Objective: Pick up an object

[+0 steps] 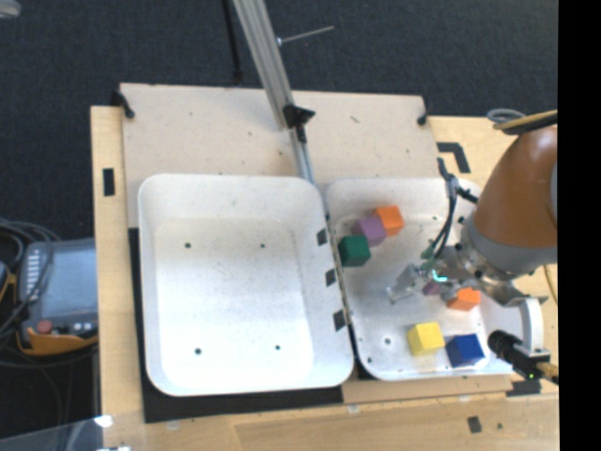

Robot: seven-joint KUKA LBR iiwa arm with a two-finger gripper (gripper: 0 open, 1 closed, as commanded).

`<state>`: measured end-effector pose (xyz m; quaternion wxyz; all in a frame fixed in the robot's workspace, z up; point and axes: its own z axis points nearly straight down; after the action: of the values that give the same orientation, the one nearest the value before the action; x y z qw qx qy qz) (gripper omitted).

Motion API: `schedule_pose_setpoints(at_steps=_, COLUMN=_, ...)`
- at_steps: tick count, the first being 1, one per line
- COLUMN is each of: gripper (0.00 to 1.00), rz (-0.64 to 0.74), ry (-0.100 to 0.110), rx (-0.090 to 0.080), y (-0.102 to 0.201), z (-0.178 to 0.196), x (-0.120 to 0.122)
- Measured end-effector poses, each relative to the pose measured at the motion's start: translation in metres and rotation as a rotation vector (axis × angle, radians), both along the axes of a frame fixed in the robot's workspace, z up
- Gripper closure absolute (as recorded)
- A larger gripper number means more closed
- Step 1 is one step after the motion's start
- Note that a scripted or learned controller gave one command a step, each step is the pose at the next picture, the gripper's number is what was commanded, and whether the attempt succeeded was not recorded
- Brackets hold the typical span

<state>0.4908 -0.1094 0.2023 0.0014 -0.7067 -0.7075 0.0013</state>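
Both bins white w/ fine dark speckling: left bin (235, 280), right bin (390, 346). In right bin: orange cube (391, 219), purple cube (372, 229), green cube (354, 250), yellow cube (425, 337), blue cube (464, 349), 2nd orange cube (463, 299) by gripper (418, 285). Gripper silvery grey w/ small teal glow. Arm (516, 205) orange on top, grey below. Bench (188, 130) pale tan. Floor (94, 26) dark charcoal. Pole (268, 50) silver.

The arm (518, 195) was cut off by the right edge. The gripper (413, 285) was too small and blurred to be made out. An orange block (464, 299) was partly hidden beneath the wrist.
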Motion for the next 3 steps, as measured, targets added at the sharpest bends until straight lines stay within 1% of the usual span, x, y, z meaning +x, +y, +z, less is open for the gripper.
schedule_pose_setpoints(at_steps=1, gripper=0.0, rz=-0.003, ry=-0.005, rx=-0.001, y=0.0, z=0.002, x=0.001)
schedule_pose_setpoints(at_steps=2, gripper=0.0, rz=-0.002, ry=0.001, rx=0.0, y=-0.006, z=-0.05, x=0.009)
schedule_pose_setpoints(at_steps=3, gripper=0.0, rz=-0.002, ry=0.0, rx=0.0, y=-0.007, z=-0.103, x=0.009)
